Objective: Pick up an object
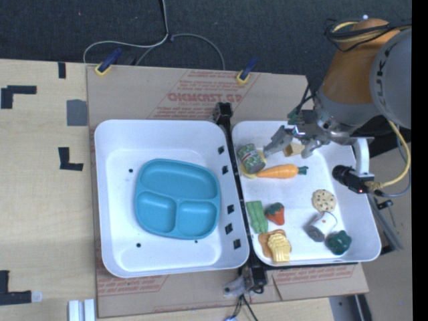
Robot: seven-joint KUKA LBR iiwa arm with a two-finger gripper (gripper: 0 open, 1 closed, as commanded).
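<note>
Claw (289, 144) hangs over the upper part of the right bin (361, 209), right of frame centre, fingers spread apart, nothing between them. One finger (273, 143) points left toward a green-and-white patterned piece (250, 157) at the bin's upper left; the other (309, 148) sits to the right. A small yellowish item (291, 150) shows just under the claw, too hidden to identify.

Just below the claw: toy carrot (277, 172), orange, lying sideways, green top to the right, apart from the fingers.

Lower in the same bin: green strip (257, 215), strawberry (275, 212), yellow corn piece (278, 245), cookie (324, 200), grey lump (315, 231), dark green piece (338, 242).

Left bin (114, 179), centre-left of frame, holds a blue divided plate (177, 198).

Grey arm with orange band (354, 65) enters from upper right.
</note>
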